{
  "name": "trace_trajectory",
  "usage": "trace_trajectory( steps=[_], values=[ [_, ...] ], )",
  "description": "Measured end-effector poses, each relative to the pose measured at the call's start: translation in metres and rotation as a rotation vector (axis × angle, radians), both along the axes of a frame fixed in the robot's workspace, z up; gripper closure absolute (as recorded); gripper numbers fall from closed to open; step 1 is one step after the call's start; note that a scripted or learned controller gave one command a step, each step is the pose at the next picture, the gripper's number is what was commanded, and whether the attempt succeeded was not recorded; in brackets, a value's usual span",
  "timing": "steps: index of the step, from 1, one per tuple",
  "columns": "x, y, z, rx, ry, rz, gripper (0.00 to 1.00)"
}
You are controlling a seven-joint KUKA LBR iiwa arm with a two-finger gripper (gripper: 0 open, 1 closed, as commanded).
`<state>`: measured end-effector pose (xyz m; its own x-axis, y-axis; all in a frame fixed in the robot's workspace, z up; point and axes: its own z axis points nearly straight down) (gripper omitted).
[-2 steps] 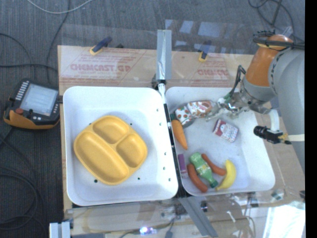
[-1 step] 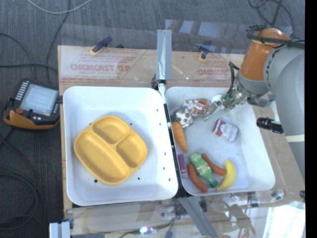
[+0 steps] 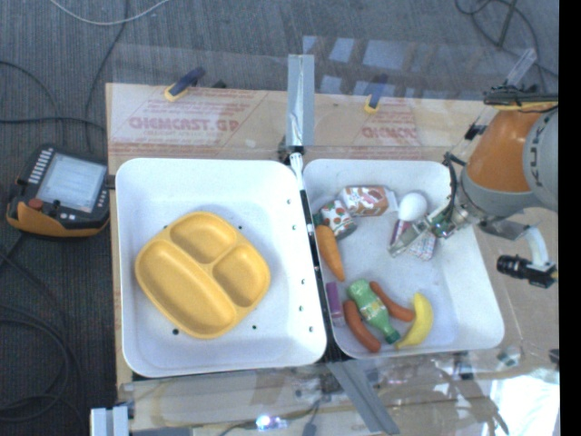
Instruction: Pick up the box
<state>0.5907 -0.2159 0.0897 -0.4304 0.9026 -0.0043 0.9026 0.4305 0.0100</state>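
Even, fairly bright overhead light washes out both white bins (image 3: 127,334), with soft shadows and slight overall blur.

One fixed camera looks down at a slant on the bench (image 3: 182,116). Both white bins (image 3: 127,271) fill mid-frame. The arm (image 3: 508,162) enters at right.

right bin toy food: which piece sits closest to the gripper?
The white egg, at the right bin's upper middle, just left of the gripper. The patterned box, carrot and banana all lie farther off.
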Motion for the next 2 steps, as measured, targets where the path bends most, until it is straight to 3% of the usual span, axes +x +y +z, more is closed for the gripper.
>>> trace_trajectory(
  steps=[1, 2],
  values=[
    [0.002, 0.0, 0.007, -0.001, -0.004, 0.0, 1.0],
    [-0.009, 0.068, 0.1, 0.001, 0.012, 0.05, 1.0]
  ],
)
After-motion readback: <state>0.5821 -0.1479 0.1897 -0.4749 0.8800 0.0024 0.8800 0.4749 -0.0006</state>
